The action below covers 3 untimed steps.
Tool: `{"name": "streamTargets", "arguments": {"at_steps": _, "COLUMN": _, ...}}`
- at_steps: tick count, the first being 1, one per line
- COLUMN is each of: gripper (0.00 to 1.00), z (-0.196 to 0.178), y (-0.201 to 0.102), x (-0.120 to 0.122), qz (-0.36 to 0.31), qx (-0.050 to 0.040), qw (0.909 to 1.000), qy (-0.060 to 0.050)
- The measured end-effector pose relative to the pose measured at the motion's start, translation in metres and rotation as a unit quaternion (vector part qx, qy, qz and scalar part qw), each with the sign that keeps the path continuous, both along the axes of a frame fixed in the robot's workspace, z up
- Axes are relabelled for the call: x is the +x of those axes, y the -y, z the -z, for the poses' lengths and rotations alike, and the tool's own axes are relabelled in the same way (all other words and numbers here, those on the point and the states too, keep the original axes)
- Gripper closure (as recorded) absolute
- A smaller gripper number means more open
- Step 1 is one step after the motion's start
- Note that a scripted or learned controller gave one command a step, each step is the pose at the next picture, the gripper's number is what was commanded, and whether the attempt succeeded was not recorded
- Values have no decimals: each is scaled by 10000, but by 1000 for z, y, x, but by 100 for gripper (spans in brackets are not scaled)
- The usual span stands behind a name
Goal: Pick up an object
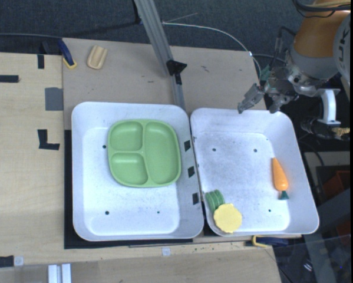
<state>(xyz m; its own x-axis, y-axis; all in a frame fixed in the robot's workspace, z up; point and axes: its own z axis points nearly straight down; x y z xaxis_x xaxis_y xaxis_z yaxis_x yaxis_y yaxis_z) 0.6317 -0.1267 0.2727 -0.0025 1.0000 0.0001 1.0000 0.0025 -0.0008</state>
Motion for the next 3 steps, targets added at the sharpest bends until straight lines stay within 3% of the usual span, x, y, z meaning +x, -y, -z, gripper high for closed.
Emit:
{"name": "streamTargets", "arguments": {"at_steps": 1, "gripper": 0, "z": 0, "y": 0, "x": 0, "qz": 0, "qx": 0, "qw": 10000, "qy": 0}}
{"name": "streamTargets", "arguments": {"at_steps": 3, "gripper": 0, "z": 108, "y": 5, "x": -4, "qz": 7, "qx": -3, "qw": 10000, "qy": -38}}
